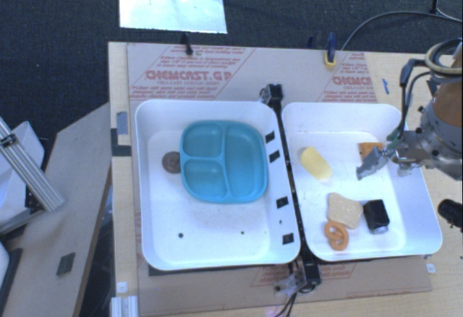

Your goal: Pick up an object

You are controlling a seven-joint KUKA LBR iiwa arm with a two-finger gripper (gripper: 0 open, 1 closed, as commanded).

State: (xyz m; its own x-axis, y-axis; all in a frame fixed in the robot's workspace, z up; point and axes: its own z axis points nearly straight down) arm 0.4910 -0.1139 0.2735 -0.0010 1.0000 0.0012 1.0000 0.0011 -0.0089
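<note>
Four candidates in right bin [416,239], none held. My tool [369,166] hovers low at approach step; finger state I cannot tell. Orange piece [370,148] just behind tool; black block [375,215] and bread [344,210] nearer me, below. Next, I judge: centre over one, descend, grip.

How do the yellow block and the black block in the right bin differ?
The yellow block is pale, rounded and lies near the bin's middle divider; the black block is dark, squarer and lies nearer the front right. The yellow block lies apart; the black block sits right beside the bread slice. Both lie in the right bin.
</note>
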